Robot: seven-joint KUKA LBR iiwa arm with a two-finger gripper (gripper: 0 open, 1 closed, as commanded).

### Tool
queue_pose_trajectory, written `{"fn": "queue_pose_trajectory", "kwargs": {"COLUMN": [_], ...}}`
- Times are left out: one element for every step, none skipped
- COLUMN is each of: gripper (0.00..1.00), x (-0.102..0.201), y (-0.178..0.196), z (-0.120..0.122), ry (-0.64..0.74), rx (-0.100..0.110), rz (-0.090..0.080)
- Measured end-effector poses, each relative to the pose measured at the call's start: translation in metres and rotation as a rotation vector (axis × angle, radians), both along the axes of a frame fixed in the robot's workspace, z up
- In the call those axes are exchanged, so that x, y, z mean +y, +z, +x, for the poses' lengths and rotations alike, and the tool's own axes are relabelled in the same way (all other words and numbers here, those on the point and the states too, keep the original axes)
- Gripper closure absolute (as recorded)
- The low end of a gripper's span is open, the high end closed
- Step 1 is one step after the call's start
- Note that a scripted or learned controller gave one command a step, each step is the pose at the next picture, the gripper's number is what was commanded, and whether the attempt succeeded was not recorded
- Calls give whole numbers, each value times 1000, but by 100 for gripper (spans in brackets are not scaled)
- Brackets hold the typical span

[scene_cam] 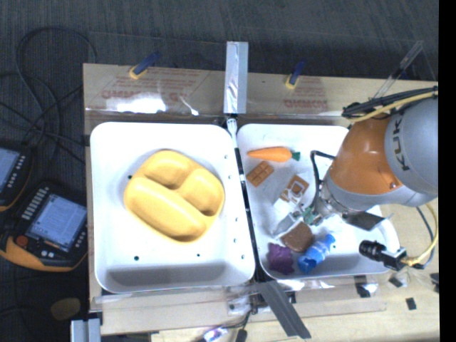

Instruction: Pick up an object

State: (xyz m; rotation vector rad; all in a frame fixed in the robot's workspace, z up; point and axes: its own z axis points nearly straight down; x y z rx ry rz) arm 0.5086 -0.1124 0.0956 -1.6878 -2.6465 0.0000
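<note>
Bench point(171, 84): light wood, bearing two white bins side by side, with clear film taped along its far edge.
Arm point(399, 155): grey with an orange band, reaching in from the right over the right bin.
Left bin point(107, 262): shallow and white; holds one thing.
Right bin point(265, 262): shallow and white; holds the small objects and the gripper.
Yellow object point(174, 194): large, rounded and lobed, lying in the middle of the left bin.
Gripper point(303, 216): low over the middle of the right bin, just above the brown block; whether it is open or closed cannot be told, and nothing is seen gripped.
Carrot point(269, 153): orange with a green end, lying at the far side of the right bin.
Brown block point(298, 238): near the front of the right bin, just beside the gripper.
Purple object point(281, 258): at the front of the right bin, touching the brown block.
Blue object point(315, 254): at the front, just right of the purple object.
Waffle point(259, 172): small and tan, below the carrot.
Cracker point(294, 189): small and tan, between the waffle and the gripper.
</note>
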Motion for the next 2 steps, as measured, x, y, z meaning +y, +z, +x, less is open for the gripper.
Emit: {"fn": "queue_pose_trajectory", "kwargs": {"gripper": [0,0], "x": [6,4], "y": [-6,-7], "z": [18,106], "ry": [-71,-222], "rx": [-11,-14], "rz": [-2,-5]}}
